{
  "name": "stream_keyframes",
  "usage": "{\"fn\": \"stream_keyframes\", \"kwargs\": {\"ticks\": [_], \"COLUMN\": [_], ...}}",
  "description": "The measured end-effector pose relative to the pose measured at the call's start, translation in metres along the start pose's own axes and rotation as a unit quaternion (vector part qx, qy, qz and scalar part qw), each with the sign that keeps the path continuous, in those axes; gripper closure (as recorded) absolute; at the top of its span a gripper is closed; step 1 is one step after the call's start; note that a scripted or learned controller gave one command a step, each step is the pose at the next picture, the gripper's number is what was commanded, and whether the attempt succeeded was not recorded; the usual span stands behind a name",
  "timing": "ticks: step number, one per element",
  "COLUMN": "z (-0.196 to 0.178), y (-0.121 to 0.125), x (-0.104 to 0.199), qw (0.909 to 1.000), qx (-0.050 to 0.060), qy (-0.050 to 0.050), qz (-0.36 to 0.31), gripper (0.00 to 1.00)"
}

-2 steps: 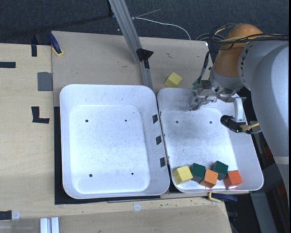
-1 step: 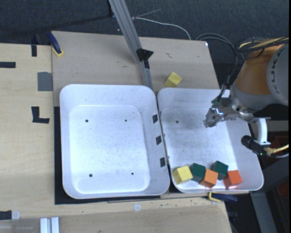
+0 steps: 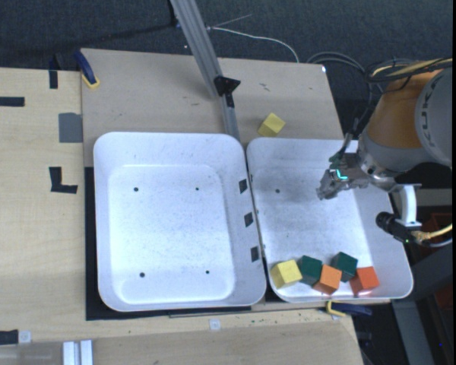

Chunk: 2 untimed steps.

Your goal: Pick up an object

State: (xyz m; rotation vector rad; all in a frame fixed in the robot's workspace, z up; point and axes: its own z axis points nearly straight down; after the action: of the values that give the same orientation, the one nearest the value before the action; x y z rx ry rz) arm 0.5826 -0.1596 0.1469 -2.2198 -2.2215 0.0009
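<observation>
Over the bare middle of the right bin [image 3: 289, 204] the gripper [image 3: 328, 187] hangs with nothing visibly held, its jaw state unreadable, while the blocks, yellow block [image 3: 286, 271] nearest, cluster well below it along the bin's near edge.

A tan wooden bench [image 3: 30, 204] stands on dark carpeted floor [image 3: 76, 14].
</observation>
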Motion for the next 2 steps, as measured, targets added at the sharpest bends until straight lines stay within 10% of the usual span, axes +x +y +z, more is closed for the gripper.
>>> {"fn": "stream_keyframes", "kwargs": {"ticks": [1, 2], "z": [-0.058, -0.027], "y": [0.024, 0.016], "x": [0.065, 0.062], "qw": [1.0000, 1.0000], "qx": [-0.004, 0.001], "qy": [0.001, -0.001], "qz": [-0.004, 0.000], "gripper": [0.00, 0.00]}}
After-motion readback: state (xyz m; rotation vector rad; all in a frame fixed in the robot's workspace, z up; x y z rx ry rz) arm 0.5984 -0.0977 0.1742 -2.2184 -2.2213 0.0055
